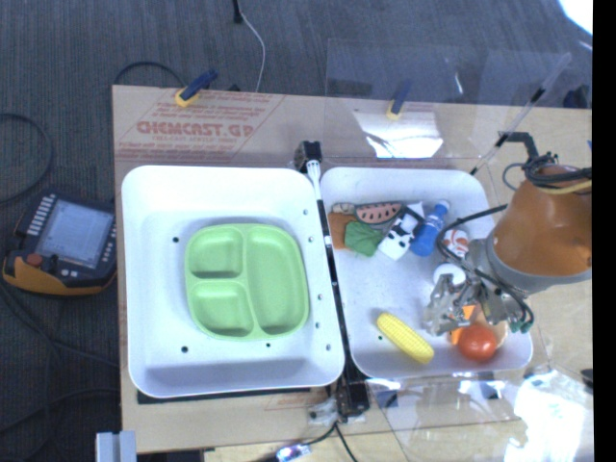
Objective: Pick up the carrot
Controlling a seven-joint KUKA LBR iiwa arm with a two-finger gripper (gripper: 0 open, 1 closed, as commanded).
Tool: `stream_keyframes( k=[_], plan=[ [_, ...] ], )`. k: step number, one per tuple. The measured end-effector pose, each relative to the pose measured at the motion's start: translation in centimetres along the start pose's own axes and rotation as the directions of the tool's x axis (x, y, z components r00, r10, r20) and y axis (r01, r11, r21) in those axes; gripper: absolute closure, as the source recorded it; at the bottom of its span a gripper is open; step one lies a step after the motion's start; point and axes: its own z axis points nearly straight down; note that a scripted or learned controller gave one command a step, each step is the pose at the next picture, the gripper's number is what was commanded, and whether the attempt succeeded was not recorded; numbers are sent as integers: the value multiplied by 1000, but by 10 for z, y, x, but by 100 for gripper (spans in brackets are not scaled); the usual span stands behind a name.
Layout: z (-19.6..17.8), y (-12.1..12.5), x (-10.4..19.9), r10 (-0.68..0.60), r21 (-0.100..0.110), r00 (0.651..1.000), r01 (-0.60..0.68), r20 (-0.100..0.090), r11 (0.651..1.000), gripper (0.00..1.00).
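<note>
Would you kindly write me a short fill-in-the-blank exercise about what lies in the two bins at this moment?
1. The green divided plate lies in the ____ bin of the camera view.
2. The corn cob in the right bin is ____ in colour.
3. The gripper is low over the right bin, just above the red ____ in the picture.
4. The blue bottle lies near the bin's ____ wall.

Missing words: left; yellow; tomato; far
</note>
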Motion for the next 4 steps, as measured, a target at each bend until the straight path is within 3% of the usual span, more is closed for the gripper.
stream_keyframes(
  k=[1, 2, 3, 4],
  plan=[
    [1, 1, 0, -1, -2, 1000, 1, -2, 1000, 0],
    [-9, 1, -1, 3, -2, 1000, -3, 3, 1000, 100],
    [-8, 2, -1, 2, -4, 1000, -2, 2, 1000, 0],
    [13, -4, -2, 295, 1, 955, -295, -21, 955, 0]
  ],
)
